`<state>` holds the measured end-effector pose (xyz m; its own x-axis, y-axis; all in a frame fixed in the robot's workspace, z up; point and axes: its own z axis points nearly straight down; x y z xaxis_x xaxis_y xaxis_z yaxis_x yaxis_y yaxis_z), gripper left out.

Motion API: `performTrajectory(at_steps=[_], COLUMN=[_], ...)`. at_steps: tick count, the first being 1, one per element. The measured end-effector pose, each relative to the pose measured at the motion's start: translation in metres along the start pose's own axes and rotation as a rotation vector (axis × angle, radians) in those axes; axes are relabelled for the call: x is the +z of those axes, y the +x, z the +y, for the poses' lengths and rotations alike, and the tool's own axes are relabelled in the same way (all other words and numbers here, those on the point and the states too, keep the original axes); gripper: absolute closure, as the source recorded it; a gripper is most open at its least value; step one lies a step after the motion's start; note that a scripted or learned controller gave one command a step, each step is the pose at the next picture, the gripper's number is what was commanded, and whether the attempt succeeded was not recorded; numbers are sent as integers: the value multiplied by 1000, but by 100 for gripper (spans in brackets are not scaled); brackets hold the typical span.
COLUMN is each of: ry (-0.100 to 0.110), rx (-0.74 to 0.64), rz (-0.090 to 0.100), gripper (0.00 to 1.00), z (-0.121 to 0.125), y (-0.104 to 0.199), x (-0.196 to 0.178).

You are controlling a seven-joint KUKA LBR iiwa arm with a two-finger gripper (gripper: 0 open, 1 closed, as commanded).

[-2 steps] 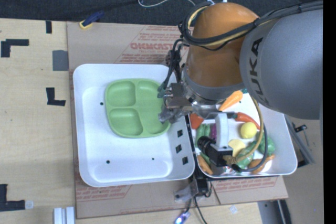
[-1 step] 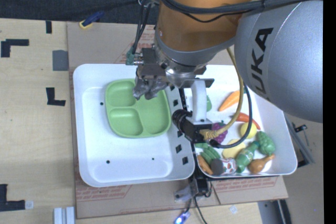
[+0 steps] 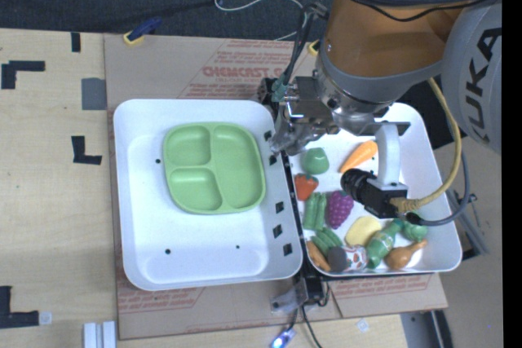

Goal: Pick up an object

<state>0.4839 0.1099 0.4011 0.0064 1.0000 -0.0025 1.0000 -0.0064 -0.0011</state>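
Note:
The right bin (image 3: 431, 144) holds a heap of toy foods. Among them are a green round piece (image 3: 315, 160), an orange carrot (image 3: 359, 155), a red piece (image 3: 306, 186), purple grapes (image 3: 340, 208), a green pod (image 3: 313, 210), a yellow piece (image 3: 363, 230) and a brown pear (image 3: 400, 256). My gripper (image 3: 287, 126) hangs over the right bin's left edge, just up and left of the green round piece. The arm's orange band and grey wrist cover the bin's upper part.
The left bin (image 3: 139, 175) holds a green divided plate (image 3: 214, 167) in its upper half. A black ridge with clips (image 3: 281, 208) separates the two bins. Cables (image 3: 245, 4) run across the dark surface behind the bench.

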Motion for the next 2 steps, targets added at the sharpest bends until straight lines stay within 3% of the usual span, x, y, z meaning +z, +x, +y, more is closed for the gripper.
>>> performTrajectory(at_steps=[1,2], ry=[-2,10], rx=[-12,-4], rz=[2,-1], gripper=[100,100], z=[29,-1], y=[50,9], x=[-11,62])
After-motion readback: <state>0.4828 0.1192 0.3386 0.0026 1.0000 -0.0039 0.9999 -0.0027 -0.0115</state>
